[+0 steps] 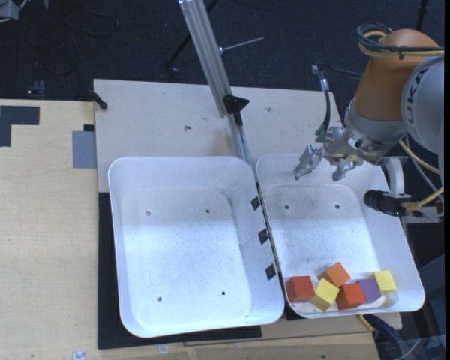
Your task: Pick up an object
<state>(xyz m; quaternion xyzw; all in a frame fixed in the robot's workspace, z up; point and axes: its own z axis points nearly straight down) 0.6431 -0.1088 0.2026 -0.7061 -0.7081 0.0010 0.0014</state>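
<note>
- Gripper (324,167) fingers are seen spread apart, and nothing is held between them.
- It is positioned above the far edge of the right bin (394,235), near that bin's back rim, at the end of the grey arm with the orange band (390,81).
- One finger (306,163) is pointed down to the left and the other finger (342,169) is placed just beside it on the right.
- Six small blocks are gathered in the near corner of the right bin, well apart from the gripper.
- A red block (300,288) is found at the left of the group, with a yellow block (325,294) touching it.
- An orange block (335,274) is located just behind the yellow one.
- A second red block (350,295) is set beside a purple block (369,289), and another yellow block (385,281) is seen at the right end.
- The left bin (135,201) is placed beside the right one, and the two rims are touching.
- A slanted metal bar (210,58) is seen behind the bins.
</note>
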